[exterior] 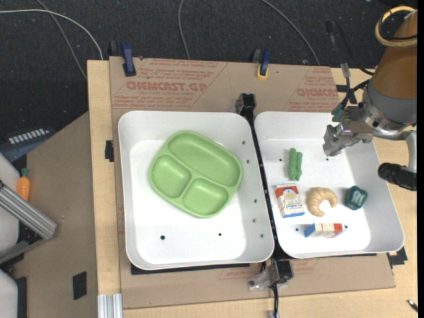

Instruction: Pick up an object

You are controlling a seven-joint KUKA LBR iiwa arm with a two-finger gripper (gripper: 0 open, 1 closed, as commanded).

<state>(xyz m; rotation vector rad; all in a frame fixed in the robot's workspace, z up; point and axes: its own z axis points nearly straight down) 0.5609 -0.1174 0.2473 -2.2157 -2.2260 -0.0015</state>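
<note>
The right bin (371,240) holds a green pod-shaped toy (294,163), a small red and white carton (289,201), a croissant (322,201), a dark green block (356,197) and a white tube with red and blue ends (325,230). My gripper (336,140) hangs over the far right part of this bin, up and to the right of the green toy and apart from every object. Nothing shows between its fingers.
The left bin (142,244) carries a light green divided plate (195,173). Clamps (128,59) hold the cardboard sheet at the back edge. Cables run across the dark floor behind the bench. The arm's grey and orange body (397,65) stands over the right bin's far right corner.
</note>
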